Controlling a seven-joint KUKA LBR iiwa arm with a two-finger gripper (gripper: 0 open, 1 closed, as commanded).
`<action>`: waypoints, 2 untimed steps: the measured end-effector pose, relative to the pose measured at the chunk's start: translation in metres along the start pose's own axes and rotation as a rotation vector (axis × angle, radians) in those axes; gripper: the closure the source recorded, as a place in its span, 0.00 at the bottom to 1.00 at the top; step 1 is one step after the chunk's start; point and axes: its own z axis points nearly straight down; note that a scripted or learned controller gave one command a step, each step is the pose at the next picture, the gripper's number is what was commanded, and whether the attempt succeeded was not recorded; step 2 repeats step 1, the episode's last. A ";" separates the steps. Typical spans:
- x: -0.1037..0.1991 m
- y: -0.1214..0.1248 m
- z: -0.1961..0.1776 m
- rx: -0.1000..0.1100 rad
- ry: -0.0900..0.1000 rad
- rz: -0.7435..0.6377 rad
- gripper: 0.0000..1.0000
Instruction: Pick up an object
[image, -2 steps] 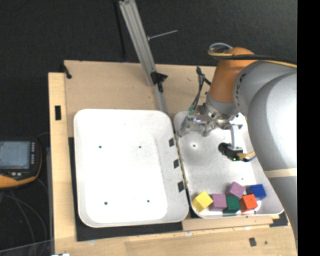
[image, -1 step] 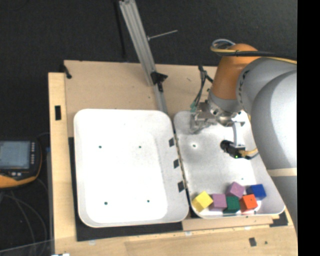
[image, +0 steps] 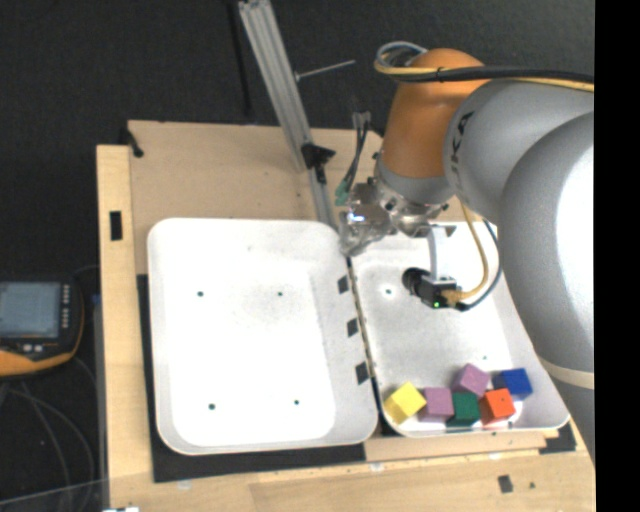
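Observation:
Several small blocks lie in a cluster at the near end of the right bin (image: 440, 330): a yellow block (image: 406, 401), a pink block (image: 438, 402), a green block (image: 465, 407), an orange block (image: 498, 405), a purple block (image: 473, 379) and a blue block (image: 515, 381). My gripper (image: 358, 228) hangs at the far left corner of the right bin, close to the wall between the two bins and well away from the blocks. The wrist hides most of it.
The left bin (image: 250, 330) sits beside the right one. A slanted metal rail (image: 285, 100) rises behind the bins. A black cable (image: 440, 290) loops over the right bin below the wrist. A handheld screen (image: 35, 315) lies off the bench at left.

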 end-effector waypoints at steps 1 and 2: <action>0.084 -0.012 0.006 0.008 0.000 0.000 1.00; 0.084 -0.012 0.006 0.008 0.000 0.000 1.00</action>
